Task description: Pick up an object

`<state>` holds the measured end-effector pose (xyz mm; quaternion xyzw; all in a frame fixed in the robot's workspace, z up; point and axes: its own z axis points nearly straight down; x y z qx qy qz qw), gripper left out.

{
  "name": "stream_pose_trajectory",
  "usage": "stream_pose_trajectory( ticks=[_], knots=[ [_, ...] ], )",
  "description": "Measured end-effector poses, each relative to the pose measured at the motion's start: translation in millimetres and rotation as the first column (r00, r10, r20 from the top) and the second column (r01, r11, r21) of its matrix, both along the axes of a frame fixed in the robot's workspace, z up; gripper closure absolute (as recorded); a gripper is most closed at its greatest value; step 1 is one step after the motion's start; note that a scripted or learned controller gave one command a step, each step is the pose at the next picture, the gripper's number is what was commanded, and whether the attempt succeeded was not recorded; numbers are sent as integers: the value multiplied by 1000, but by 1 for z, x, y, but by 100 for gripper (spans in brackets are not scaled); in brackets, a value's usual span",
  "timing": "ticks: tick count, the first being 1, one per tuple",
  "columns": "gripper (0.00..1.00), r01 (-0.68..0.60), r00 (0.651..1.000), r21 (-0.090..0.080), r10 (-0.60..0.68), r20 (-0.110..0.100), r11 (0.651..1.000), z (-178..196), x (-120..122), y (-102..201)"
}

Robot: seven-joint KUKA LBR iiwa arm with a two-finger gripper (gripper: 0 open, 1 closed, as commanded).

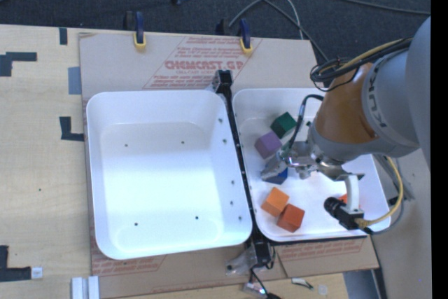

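My own wrist is covering the middle of the right bin [371, 217], so I am seeing little of my gripper [278, 170]: only a grey-and-blue tip is poking out at the wrist's left edge, and I cannot tell how it is set or whether anything is sitting in it. A blue block [278, 178] is peeking out just beneath that tip, mostly hidden, and I cannot make out whether I am touching it. The far upper part of my arm is running off the right edge of the view.

I am reaching in from the right, with the orange band [343, 108] above the grey wrist, leaning down over the right bin; a black-and-red fitting [339, 210] is hanging off the wrist's lower side with cables looping around it.

The blocks are all lying in the right bin, left of my wrist. The purple block [267, 145] is sitting just above and left of the tip, the green block [283, 124] above that, near the wrist. The orange block [276, 201] and the darker orange block [291, 218] are resting side by side below the tip, toward the bin's near wall. The left bin [94, 150] is standing beside it on the surface [35, 171].
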<state>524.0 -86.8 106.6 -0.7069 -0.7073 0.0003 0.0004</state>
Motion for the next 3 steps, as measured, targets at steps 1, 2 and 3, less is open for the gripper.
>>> stream_pose_trajectory(
  ticks=[1, 2, 3],
  knots=[
    [0, 1, 1000, 0, -1, 2, 1000, -17, -37, -6],
    [0, -1, 1000, 0, 1, 2, 1000, -18, 33, -2],
    [100, 0, 1000, 0, 0, 2, 1000, -7, 33, -3]
  ],
)
